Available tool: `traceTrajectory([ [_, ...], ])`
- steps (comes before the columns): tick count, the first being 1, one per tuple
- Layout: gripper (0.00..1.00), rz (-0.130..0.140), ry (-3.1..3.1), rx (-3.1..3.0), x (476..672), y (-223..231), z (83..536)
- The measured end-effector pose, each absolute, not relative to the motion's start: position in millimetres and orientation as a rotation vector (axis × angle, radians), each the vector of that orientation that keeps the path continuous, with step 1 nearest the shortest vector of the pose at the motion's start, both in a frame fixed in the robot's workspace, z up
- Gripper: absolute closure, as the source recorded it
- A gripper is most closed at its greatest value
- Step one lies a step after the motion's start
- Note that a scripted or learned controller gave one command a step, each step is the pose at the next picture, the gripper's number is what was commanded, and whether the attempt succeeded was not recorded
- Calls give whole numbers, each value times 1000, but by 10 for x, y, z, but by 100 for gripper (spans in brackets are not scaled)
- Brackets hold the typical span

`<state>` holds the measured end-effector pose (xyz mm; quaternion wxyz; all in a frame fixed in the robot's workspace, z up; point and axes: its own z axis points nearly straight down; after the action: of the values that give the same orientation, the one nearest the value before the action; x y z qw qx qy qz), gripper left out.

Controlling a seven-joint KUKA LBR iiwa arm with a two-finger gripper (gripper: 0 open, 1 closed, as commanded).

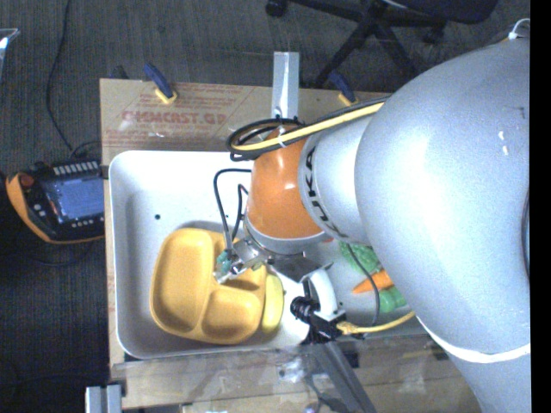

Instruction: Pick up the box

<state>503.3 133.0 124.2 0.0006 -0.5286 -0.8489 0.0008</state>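
Look at the lower left of the frame: the box (207, 291), a yellow piece with rounded corners and two shallow hollows, lies flat on the floor of the left white bin (138, 205), down toward the bin's lower edge. Its right end runs under the arm.

Your arm (448, 196) fills the right half of the frame, a big grey body sweeping in from the right, with the orange band (280, 200) near the middle of the picture. Below that band the hand (231, 267) points down over the upper right part of the box, at the ridge between its two hollows. From here you see only a bit of metal and a greenish fleck at the tip, so you cannot tell how the hand is set, nor whether it touches the box or hangs just above it.

A black cable (225, 198) loops from the wrist down the left side of the band, and a yellow hose (344, 119) runs along the top of the arm.

In the right bin, just beside the arm's underside, a green and orange object (377, 284) peeks out, mostly hidden.

At the far left, off the worktop (172, 114), a handheld controller (60, 203) with a lit screen rests on the dark floor. An office chair base (370, 11) stands at the top.
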Motion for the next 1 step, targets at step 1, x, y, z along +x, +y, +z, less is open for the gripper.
traceTrajectory([
  [1, 100, -29, -2734, -1611, 5174, 1828, 1086],
])
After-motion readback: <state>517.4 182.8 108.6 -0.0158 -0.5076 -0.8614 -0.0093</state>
